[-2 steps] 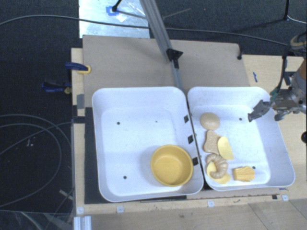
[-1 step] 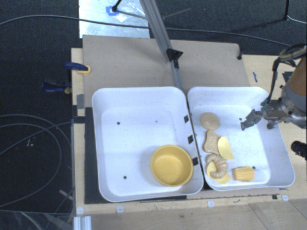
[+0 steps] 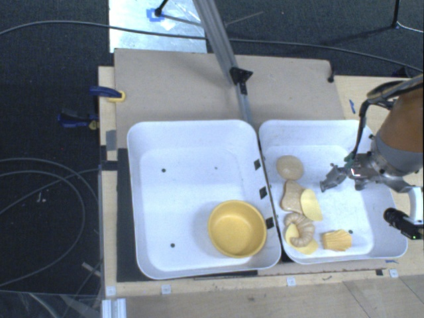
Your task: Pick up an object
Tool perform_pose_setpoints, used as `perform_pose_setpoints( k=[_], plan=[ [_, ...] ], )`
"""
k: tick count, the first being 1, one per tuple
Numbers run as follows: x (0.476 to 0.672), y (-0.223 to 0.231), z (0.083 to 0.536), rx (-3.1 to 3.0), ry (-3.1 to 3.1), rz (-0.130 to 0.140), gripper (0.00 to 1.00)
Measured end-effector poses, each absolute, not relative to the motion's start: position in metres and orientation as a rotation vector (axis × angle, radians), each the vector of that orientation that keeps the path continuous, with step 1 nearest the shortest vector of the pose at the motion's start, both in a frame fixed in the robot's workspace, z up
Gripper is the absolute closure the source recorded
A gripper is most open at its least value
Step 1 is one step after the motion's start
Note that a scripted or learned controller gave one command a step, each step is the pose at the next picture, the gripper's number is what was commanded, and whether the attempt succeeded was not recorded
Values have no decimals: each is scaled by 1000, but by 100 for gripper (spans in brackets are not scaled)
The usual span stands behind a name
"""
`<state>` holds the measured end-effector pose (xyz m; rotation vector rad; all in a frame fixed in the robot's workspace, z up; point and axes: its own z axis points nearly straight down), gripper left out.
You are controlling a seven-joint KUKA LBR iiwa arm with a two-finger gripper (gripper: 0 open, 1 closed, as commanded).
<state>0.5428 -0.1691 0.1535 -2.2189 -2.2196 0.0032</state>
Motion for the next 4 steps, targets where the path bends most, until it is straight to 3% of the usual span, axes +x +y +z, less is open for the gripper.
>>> perform_pose_setpoints(
  k=[1,2,3,4],
  plan=[
    [537,-168,110,-2220,-2220,2,0],
    [539,-168,123,-2225,-2224,-2,100],
    [545,-169,187,-2221,-2232,-6,100],
    [547,-169,203,-2218,-2229,-3,100]
  ],
)
